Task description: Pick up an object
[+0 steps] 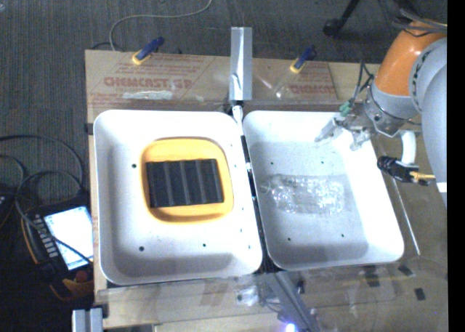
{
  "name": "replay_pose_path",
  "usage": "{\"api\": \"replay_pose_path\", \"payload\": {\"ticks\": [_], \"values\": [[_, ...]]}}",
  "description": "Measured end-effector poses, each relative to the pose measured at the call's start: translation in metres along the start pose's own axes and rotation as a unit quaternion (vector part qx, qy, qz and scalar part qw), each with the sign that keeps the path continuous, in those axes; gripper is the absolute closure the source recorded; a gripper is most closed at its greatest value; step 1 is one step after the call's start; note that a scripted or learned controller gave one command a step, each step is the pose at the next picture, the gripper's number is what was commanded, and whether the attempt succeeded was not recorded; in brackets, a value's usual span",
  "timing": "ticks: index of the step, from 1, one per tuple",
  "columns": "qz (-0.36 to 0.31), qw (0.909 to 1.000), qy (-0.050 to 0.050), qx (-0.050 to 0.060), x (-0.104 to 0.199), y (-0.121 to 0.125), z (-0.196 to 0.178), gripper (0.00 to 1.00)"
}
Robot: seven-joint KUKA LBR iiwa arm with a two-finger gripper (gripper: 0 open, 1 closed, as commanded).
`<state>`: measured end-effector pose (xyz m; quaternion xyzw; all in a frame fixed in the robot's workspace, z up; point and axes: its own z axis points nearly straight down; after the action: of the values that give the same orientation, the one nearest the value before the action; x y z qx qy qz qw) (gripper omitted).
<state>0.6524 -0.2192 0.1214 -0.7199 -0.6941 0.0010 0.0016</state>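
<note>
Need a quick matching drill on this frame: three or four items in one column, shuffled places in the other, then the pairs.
Items:
1. yellow tray with dark ribbed insert
2. clear crinkled plastic item
3. gripper
4. blue-and-yellow clamp

Places:
A. far right corner of right bin
B. back edge of the board
C. middle of left bin
D. middle of right bin

Pairs: 1-C, 2-D, 3-A, 4-B

The board [145,83] behind the bins reads "CHEMCAST" (faded red print).
</note>
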Motion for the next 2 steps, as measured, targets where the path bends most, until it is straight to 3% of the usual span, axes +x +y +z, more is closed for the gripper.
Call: {"api": "replay_pose_path", "payload": {"ticks": [1,2], "values": [[0.029,0.9996,-0.001,-0.002,0.017,-0.021,-0.112,0.0],[0.072,0.9974,0.0,0.0,0.08,-0.117,-0.101,0.0]]}}
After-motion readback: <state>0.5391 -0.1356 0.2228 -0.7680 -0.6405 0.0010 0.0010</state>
